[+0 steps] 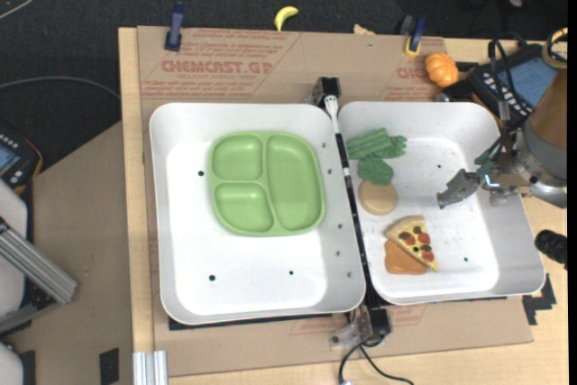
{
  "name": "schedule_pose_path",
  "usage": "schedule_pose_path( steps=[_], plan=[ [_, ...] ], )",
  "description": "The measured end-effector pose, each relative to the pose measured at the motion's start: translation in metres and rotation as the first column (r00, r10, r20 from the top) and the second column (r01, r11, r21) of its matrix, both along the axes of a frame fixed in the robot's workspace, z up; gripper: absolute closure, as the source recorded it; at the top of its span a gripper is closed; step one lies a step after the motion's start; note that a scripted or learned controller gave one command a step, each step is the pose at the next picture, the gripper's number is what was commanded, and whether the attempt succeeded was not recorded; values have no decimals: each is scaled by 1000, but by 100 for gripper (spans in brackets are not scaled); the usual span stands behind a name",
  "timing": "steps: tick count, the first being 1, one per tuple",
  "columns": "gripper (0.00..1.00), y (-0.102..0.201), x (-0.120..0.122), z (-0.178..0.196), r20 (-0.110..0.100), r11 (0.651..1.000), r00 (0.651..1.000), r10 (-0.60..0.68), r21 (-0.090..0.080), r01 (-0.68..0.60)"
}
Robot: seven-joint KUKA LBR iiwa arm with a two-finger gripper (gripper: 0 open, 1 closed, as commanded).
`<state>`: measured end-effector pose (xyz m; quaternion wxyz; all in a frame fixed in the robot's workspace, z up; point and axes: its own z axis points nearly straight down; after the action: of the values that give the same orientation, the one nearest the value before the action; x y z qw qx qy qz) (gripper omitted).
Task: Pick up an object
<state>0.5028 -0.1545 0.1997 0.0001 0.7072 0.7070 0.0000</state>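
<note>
Green divided plate (268, 183) is seen alone in the left bin (180, 266). Right bin (469, 279) is shared by a green toy (377, 145), a tan disc (378, 197) and a pizza slice (412, 240), orange-crusted with red dots. Gripper (458, 189) is held open, gripping nothing, right of the disc.

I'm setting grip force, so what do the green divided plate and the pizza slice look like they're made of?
The green divided plate looks like molded plastic, matte with a soft sheen: uniform color, rounded compartment ridges. The pizza slice appears to be toy food, probably plastic or rubber: flat painted-looking toppings and a thick, smooth crust. Which of the two cannot be told.
</note>
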Motion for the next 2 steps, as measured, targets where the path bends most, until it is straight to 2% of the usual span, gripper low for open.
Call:
schedule_pose_path(
  steps=[1,2],
  plan=[
    [0,39,-24,-118,-1,1000,1000,0,2,0],
    [100,37,-22,-103,7,1000,1000,-2,-2,2]
  ],
)
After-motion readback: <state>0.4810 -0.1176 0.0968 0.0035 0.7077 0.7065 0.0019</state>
